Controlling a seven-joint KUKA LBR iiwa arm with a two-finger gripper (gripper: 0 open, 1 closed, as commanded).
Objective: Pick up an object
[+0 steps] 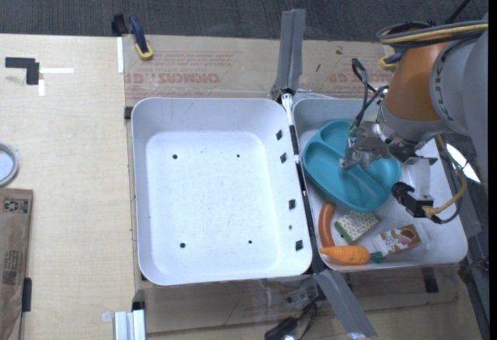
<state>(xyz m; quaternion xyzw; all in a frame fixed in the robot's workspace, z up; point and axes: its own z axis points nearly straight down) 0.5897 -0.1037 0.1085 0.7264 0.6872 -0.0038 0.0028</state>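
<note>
Camera view looks down on a pale wooden surface carrying two shallow white bins side by side. Taking the teal dish as the landmark: it lies tilted in the right bin, against that bin's left wall. Immediately left of the dish, across the divider, sits the left bin, its bare floor marked by a few small dark dots. Just below the dish lie a red sausage-shaped toy, a green-and-white speckled block, an orange carrot toy and a small printed packet. Directly over the dish's right half hangs the end effector, tips at the dish's surface; whether it is open or closed cannot be told.
</note>
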